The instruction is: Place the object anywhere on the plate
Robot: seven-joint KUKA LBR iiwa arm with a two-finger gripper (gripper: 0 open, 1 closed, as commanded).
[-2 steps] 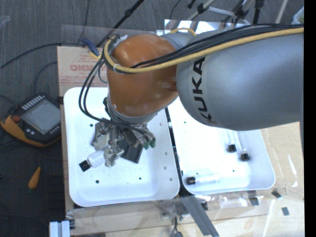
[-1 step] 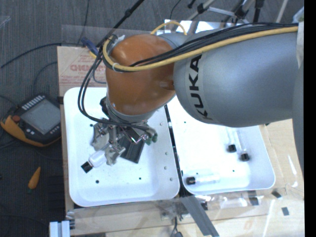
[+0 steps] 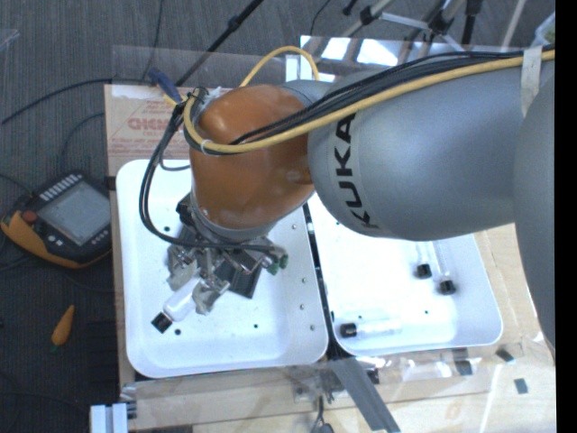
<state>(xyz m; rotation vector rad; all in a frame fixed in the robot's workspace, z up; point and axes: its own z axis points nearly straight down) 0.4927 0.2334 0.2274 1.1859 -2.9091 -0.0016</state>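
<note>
The grey KUKA arm [image 3: 424,142] reaches in from the right and bends down over the left bin [image 3: 135,354], its orange band [image 3: 243,165] hanging above that bin's middle. Below the band the gripper [image 3: 200,287] sits low over the bin floor, a little toward the near-left corner. The object, a white marker [image 3: 174,311] with a black cap, lies at a slant in the left bin. Its capped end points at the near-left corner and its other end runs up against the gripper's tip. Whether the gripper has closed on the marker or merely touches it cannot be told, because the metal parts there overlap and blur together. The right bin [image 3: 487,325] lies just beside the left one, their long rims touching. It carries 3 small things: a pale pen [image 3: 371,329] with a dark end along its near edge, and 2 short pieces, the first piece [image 3: 422,267] and the second piece [image 3: 444,282], close together nearer its middle. Beyond the left bin's far edge a cardboard sheet [image 3: 135,124] with red print lies flat. On the floor to the left rests a teach pendant [image 3: 63,219], and nearer the camera a small orange tool [image 3: 61,325].
</note>
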